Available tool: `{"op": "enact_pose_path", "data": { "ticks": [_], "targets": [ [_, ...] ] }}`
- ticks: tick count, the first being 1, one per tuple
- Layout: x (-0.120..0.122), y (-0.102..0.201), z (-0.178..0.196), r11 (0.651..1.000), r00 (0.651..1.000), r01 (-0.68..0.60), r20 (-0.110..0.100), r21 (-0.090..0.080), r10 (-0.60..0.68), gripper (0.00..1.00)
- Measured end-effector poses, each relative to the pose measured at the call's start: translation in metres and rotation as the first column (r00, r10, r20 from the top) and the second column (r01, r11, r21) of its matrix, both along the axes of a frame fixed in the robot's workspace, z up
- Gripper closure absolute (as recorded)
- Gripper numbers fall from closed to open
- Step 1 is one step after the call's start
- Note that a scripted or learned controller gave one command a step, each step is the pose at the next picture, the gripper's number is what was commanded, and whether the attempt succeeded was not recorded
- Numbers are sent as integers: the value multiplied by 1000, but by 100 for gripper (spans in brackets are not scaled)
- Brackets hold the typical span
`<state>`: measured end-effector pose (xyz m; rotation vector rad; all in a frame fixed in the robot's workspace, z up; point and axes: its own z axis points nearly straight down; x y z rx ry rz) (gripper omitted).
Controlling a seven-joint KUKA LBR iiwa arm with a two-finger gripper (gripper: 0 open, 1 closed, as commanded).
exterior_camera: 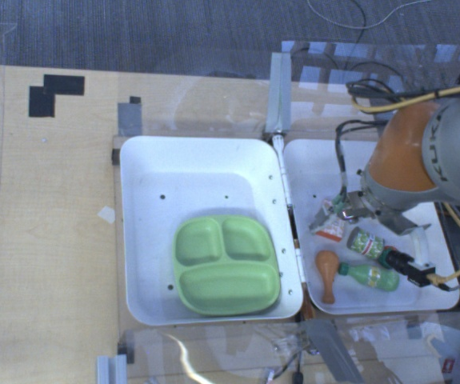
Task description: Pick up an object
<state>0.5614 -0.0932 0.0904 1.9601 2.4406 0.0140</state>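
Nearest the camera, a green plate lies in the left bin. Right bin holds a drumstick, a green bottle, a jar and a packet, all close together. Above them the arm hangs with its pincer touching the packet; whether it is clenched or released, I cannot tell.
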Motion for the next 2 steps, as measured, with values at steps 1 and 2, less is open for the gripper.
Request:
{"op": "enact_pose_path", "data": {
  "ticks": [1, 2],
  "targets": [
    [2, 2, 11, 1000, 1000, -3, 4, 2, 3, 100],
    [51, 68, 95, 999, 999, -50, -9, 1, 50, 100]
  ]
}}
